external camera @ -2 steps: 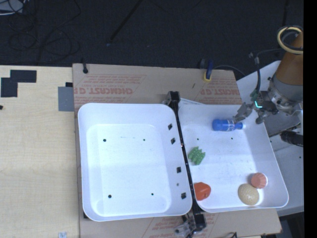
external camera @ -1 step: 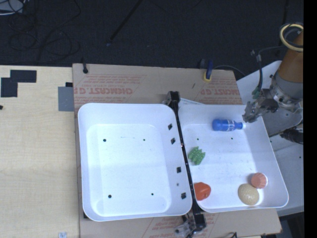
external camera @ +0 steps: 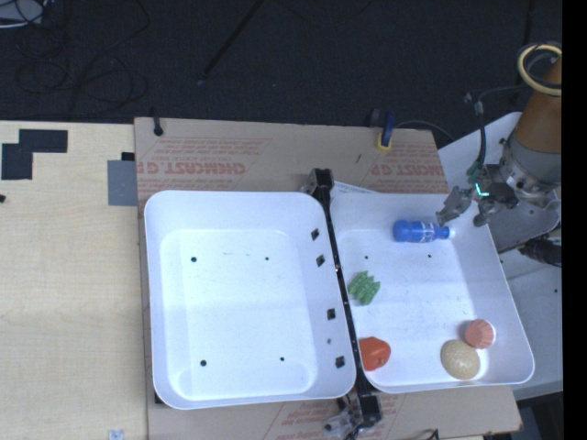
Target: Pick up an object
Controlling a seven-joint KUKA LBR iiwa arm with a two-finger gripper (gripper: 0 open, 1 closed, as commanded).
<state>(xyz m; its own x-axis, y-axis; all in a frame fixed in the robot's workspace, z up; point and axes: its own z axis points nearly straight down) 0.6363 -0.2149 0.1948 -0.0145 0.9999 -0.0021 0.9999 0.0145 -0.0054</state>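
The right bin (external camera: 500, 273) holds several objects. A blue bottle (external camera: 421, 232) lies on its side near the bin's back wall. A green leafy piece (external camera: 364, 288) sits near the divider, and a red piece (external camera: 373, 352) lies at the front left corner. A beige ball (external camera: 460, 359) and a pink ball (external camera: 479, 334) rest together at the front right. My gripper (external camera: 466, 211) hangs over the bin's back right rim, just right of the bottle's cap end. Its fingers are spread open with nothing between them.
The left bin (external camera: 156, 273) stands beside the right one, with a black clip strip (external camera: 332, 273) between them. Both rest on a cardboard sheet (external camera: 229, 159) on the wooden bench. Cables trail around the arm on the right.
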